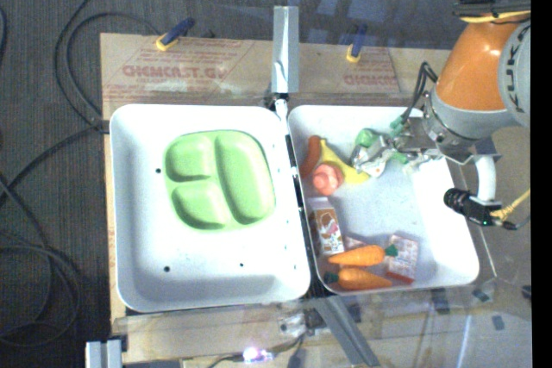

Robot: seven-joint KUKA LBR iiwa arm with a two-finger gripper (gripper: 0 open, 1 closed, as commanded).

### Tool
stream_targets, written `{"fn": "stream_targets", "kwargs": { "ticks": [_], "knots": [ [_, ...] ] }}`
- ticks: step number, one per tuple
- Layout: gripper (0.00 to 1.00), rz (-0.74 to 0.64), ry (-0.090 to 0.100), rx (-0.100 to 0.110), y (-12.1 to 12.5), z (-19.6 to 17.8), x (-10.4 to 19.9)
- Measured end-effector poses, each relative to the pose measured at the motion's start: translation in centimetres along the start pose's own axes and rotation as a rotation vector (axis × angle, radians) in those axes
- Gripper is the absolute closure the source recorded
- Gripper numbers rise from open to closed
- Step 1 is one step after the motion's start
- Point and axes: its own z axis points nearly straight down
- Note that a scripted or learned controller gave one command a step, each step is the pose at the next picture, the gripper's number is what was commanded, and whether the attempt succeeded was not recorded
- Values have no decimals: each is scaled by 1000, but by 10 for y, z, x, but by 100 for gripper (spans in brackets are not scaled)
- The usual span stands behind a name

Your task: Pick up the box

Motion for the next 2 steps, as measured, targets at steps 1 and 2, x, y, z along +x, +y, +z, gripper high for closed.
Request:
{"fn": "stream_targets", "kwargs": {
  "ticks": [1, 2],
  "knots": [
    [0, -27, -2, -7, -56, 110, -14],
    [0, -27, -2, -7, -56, 110, -14]
  ]
}}
